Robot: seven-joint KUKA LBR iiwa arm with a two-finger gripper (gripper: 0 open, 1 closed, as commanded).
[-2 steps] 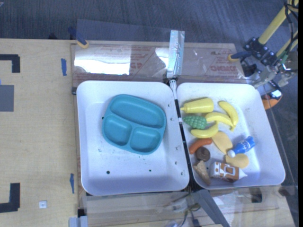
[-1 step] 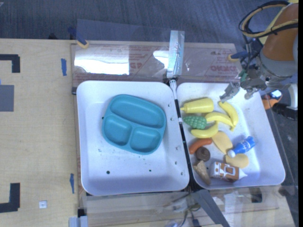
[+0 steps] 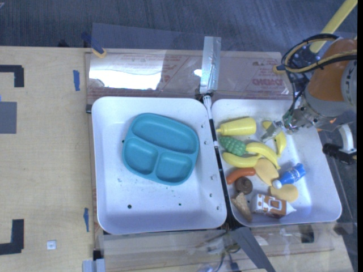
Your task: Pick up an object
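Claw (image 3: 282, 125) low in right bin (image 3: 317, 208), far-right corner; grip state: cannot tell. Small banana (image 3: 279, 142) just below claw, corn (image 3: 237, 127) to its left. Suggest: centre over one isolated piece, drop straight, avoid crowded pile further down.

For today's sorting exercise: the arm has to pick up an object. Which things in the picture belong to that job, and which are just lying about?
Belonging to the job:
- claw
- right bin
- toy corn
- banana
- small bottle
- carton

Just lying about:
- left bin
- blue divided plate
- wooden bench
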